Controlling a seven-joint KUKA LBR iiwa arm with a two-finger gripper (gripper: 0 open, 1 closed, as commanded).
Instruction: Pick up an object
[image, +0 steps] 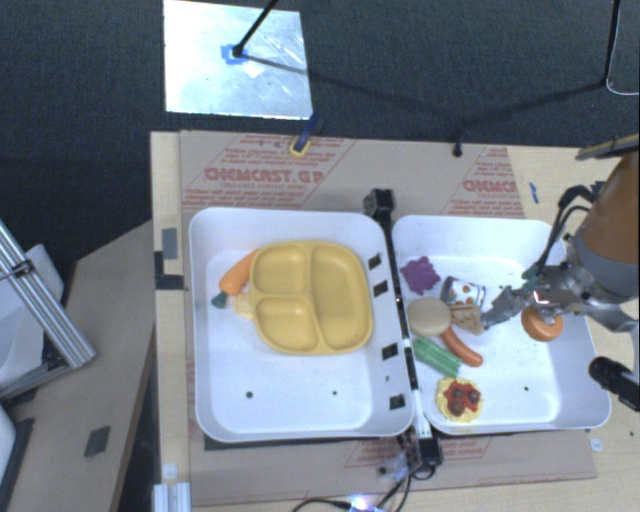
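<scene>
Objects for picking: all loose toy food in the right bin (560, 400), none lifted. Nearest the camera, a small pizza round (459, 398) lies by the bin's front-left corner. Behind it, a green pepper-like piece (434, 355) and an orange-red sausage (462, 347) lie side by side, touching or nearly so. Next back, a tan round bun (430, 317) and a brown cracker-like piece (466, 318) just beside it. An orange donut-shaped piece (543, 326) sits to the right, partly under the arm's wrist. Gripper (497, 306) reaches in from the right, low over the bin, tip near the cracker and a small white printed can (462, 292). Finger state: cannot tell; nothing visibly between them. Farther back, a purple grape cluster (420, 272).

Left bin (215, 400): yellow divided plate (305, 297), a carrot (236, 274) touching its left rim.
</scene>
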